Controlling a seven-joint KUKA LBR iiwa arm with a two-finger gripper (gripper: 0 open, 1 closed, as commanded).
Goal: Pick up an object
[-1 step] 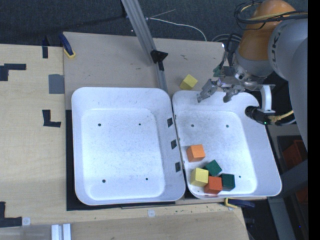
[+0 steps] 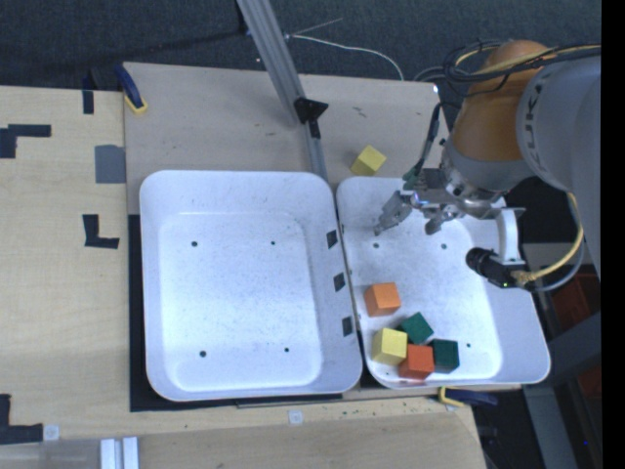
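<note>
The left bin [image 2: 239, 281] is lying well to the left of the pincer [image 2: 410, 218], and only bare white floor is being presented there. The pincer is being held over the upper part of the right bin [image 2: 508, 345], with its two fingers [image 2: 389, 213] spread apart and nothing gripped between them. A yellow cube [image 2: 369, 160] is resting on the bench just above and to the left of the pincer, outside both bins. Below the pincer, an orange cube [image 2: 382, 298] is sitting apart from the others and is judged the easiest target. Further below, a cluster is being formed by a second yellow cube [image 2: 393, 344], a green cube [image 2: 417, 327], a red-orange cube [image 2: 420, 361] and a dark green cube [image 2: 445, 354], all touching or nearly so. For a clean grasp, the pincer should be carried down the bin to the lone orange cube, centred over it, aligned with two flat faces, and lowered before closing; the packed cluster is best avoided, since neighbouring cubes could obstruct the fingers.
</note>
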